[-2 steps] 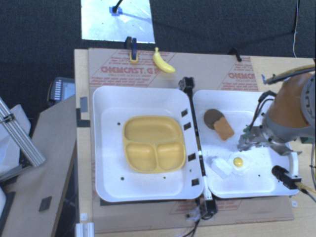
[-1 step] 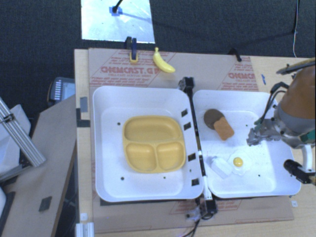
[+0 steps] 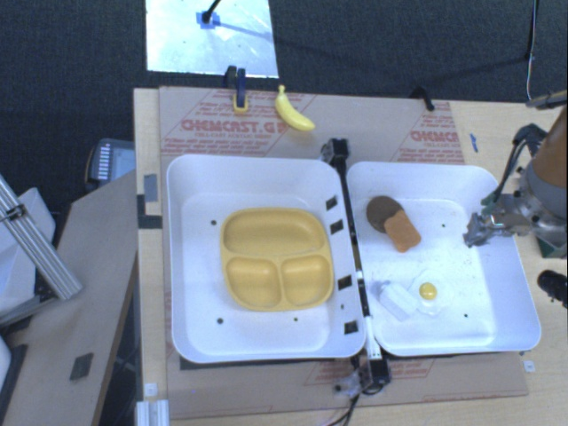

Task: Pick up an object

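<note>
Camera view. The gripper (image 3: pixel 479 230) sits at the 3 o'clock edge of the right bin (image 3: pixel 506 327); whether it is wide or narrow cannot be told, and nothing is seen held in it.

Candidate objects lie toward the bin's 9 o'clock side: a brown disc (image 3: pixel 382 209) touching an orange block (image 3: pixel 403 232), and at 6 o'clock a fried-egg toy (image 3: pixel 428 292) just beside a white piece (image 3: pixel 396 301).

Risk: the touching pair may be clamped together or pushed apart; the flat egg offers little to grip.

The left bin (image 3: pixel 191 238) holds a yellow divided tray (image 3: pixel 275 257). Both bins rest on a cardboard sheet (image 3: pixel 373 122) carrying a banana (image 3: pixel 293 112) at 12 o'clock. Dark carpet surrounds the bench.
</note>
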Robot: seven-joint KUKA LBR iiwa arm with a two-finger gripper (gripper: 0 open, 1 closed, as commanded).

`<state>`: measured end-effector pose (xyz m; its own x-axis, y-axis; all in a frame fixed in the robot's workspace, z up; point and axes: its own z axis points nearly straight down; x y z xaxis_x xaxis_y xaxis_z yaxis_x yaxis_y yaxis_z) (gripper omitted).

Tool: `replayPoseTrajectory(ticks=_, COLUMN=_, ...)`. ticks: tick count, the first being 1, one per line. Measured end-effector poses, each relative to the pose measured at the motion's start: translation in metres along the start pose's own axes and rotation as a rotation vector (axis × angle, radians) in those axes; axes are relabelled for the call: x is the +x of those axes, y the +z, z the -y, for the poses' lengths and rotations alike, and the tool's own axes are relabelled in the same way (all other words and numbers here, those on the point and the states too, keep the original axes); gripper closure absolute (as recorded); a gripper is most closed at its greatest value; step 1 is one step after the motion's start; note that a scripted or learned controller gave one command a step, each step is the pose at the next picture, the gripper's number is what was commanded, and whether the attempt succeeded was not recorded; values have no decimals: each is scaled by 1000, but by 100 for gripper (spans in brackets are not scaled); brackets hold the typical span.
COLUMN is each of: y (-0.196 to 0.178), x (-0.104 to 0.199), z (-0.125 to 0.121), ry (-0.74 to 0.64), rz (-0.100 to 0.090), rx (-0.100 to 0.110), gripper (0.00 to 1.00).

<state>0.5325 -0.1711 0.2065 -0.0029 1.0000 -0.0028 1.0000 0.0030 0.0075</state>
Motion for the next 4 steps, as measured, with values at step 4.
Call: replayPoseTrajectory(ticks=4, y=-42, x=157, z=-64, ry=-8, rz=-5, rx=4, gripper=100)
